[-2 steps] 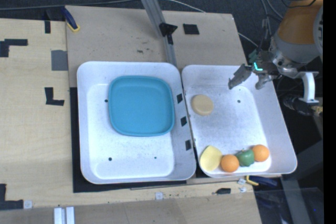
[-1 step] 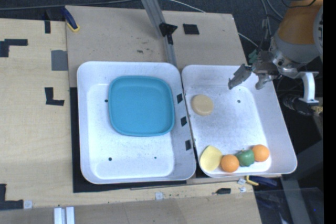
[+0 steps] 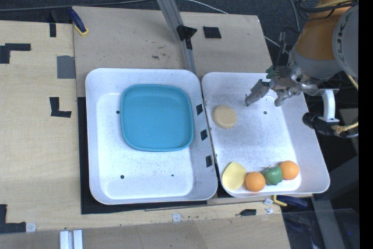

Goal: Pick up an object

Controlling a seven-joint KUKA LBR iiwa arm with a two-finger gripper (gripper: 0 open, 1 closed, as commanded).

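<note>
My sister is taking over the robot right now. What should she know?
Gripper: jaws open, holding nothing, over the right bin's far end.
Right bin: beige round piece near the middle; yellow piece, two orange balls and a green piece along the near edge.
Left bin: blue plate.
Done: nothing picked yet.
Left: lower, grip and lift one object; the beige piece is closest.
</note>
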